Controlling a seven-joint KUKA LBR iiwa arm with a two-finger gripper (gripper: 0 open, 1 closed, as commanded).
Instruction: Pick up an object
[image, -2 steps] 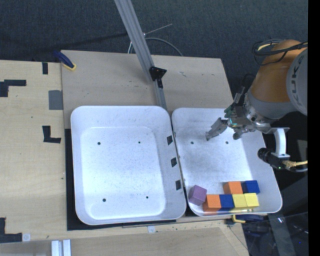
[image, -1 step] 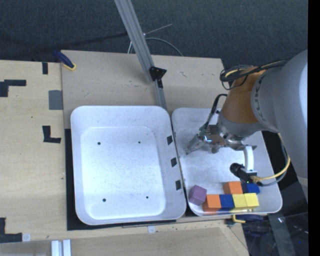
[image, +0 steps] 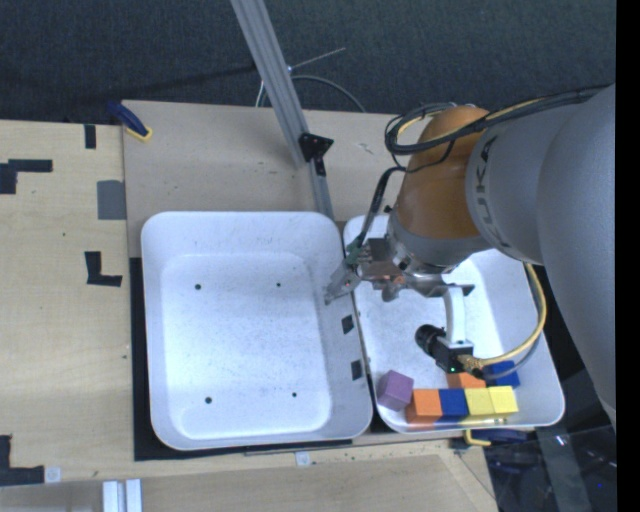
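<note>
**Overhead view of the picking station.** The grey arm (image: 560, 180), with its orange band (image: 440, 185), enters from 3 o'clock and reaches across the right bin (image: 500, 290). The end effector (image: 378, 268) sits over that bin's 10 o'clock corner, just beside the wall it shares with the left bin (image: 240, 340). Whether the end effector is open or closed cannot be told from this angle, and nothing can be seen gripped in it.

The candidate objects are gathered at the 6 o'clock edge of the right bin, well apart from the end effector. A purple block (image: 396, 387) lies tilted at the 9 o'clock end of the group. Touching it begins a straight row: orange block (image: 427, 403), blue block (image: 453, 402), first yellow block (image: 480, 401) and second yellow block (image: 503, 400), side by side. A second blue block (image: 505, 377), partly hidden, lies just beyond the row toward 12 o'clock.

Both bins rest on the pale wooden surface (image: 60, 350). A slanted metal pole (image: 285, 95) crosses it at 12 o'clock.
</note>
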